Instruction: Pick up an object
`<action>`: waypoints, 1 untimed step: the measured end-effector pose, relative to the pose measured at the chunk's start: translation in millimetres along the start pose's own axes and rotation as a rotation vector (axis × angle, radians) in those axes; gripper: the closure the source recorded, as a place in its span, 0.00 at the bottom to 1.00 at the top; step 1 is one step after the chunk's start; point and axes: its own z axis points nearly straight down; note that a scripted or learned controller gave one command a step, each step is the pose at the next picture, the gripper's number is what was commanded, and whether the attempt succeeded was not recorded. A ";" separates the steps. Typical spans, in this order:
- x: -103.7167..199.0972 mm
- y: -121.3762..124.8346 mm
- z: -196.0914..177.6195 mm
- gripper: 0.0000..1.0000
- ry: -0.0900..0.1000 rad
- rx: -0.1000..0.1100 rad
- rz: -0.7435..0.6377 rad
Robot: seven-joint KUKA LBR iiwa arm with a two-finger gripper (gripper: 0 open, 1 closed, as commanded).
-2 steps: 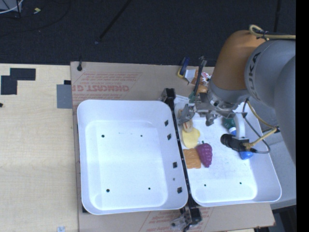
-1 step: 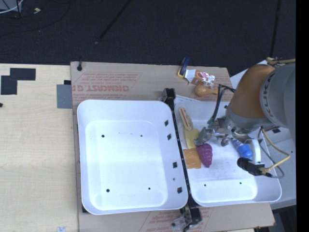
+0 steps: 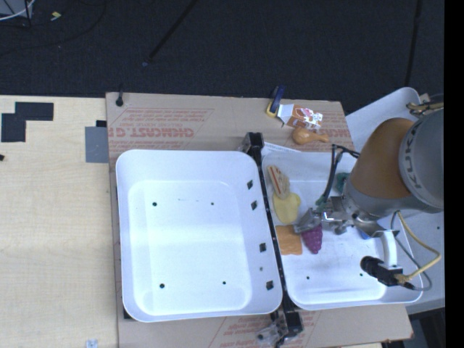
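In the right bin (image 3: 341, 288), along its left side, lie a hot-dog-like toy (image 3: 277, 180), a yellow piece (image 3: 287, 207), an orange block (image 3: 290, 242) and a purple grape-like bunch (image 3: 312, 238). My gripper (image 3: 317, 221) hangs low over the bin, right above the purple bunch and just right of the yellow piece. The view does not show whether it touches the bunch.
The left bin (image 3: 130, 194) stands beside the right one, with a black divider (image 3: 264, 216) between them. Behind the right bin, on the cardboard, lie an orange toy (image 3: 307, 135), a small packet (image 3: 306, 114) and a blue-yellow clip (image 3: 275, 101).
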 end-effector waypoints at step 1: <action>-25.4 45.7 0.9 0.00 -0.001 0.000 -0.006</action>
